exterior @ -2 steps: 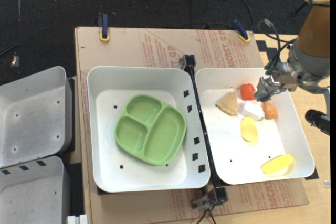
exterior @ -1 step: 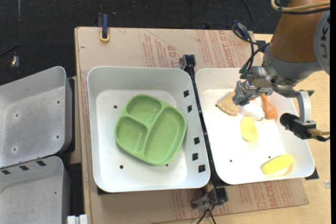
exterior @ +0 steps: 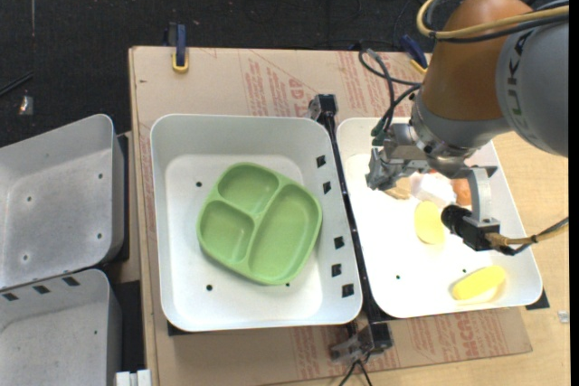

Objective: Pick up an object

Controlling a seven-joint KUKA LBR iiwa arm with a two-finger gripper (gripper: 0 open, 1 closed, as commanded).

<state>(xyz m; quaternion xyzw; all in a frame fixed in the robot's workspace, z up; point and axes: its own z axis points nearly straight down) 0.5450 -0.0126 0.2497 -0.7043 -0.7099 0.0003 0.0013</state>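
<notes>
My end effector [exterior: 398, 179] hangs low over the right bin [exterior: 384, 280], above a tight cluster of small things; whether it is released or clenched, I cannot tell. Beside it lie a yellow oval piece [exterior: 430, 224], an orange piece [exterior: 460, 192] and, nearer the front, a yellow lemon-like piece [exterior: 478, 284]. The left bin [exterior: 181, 289] holds a green divided plate [exterior: 261, 221]. My worry: crowded, rounded things may slip aside, or I may pinch two together.

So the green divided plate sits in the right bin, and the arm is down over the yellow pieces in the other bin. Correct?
Not quite. The camera view shows the green divided plate in the left bin; the arm is over the right bin, near the yellow pieces.
</notes>
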